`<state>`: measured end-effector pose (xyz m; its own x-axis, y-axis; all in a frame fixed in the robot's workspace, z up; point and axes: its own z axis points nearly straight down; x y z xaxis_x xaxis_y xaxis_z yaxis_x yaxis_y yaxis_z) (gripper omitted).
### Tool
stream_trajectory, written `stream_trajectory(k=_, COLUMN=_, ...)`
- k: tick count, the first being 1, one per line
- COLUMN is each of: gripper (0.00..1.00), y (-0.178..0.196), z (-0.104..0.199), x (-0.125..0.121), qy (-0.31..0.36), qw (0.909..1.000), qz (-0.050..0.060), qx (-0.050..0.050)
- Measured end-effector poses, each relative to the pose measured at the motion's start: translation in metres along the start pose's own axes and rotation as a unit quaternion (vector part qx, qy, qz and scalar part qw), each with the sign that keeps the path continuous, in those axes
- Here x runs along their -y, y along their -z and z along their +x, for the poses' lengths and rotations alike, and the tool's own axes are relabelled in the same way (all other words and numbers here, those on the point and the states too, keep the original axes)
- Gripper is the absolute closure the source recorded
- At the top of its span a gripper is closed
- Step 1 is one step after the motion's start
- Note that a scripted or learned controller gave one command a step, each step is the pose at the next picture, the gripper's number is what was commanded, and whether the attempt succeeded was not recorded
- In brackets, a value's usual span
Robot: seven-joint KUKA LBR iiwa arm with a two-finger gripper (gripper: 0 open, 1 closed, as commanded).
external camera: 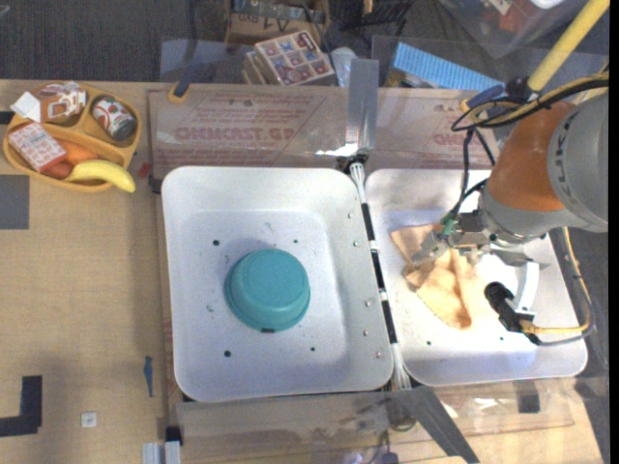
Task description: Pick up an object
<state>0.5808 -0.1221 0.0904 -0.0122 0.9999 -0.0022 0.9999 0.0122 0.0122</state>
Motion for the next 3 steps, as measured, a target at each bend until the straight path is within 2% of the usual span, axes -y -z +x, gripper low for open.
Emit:
stream_trajectory(k=1, gripper=1.00, y=0.011, z=-0.002, x=-0.001, qy=-0.001, qw=1.0000, qz=-0.003, qx=0.001)
stream_trajectory(k=2, gripper=1.00, y=0.002, z=-0.008, x=0.059, qy=0.008, qw=1.0000, qz=-0.001, qx=0.000)
stream_trajectory(k=3, gripper=1.00, y=0.094, z=0.060, x=0.020, qy=0.005, qw=1.0000, qz=0.006, qx=-0.001)
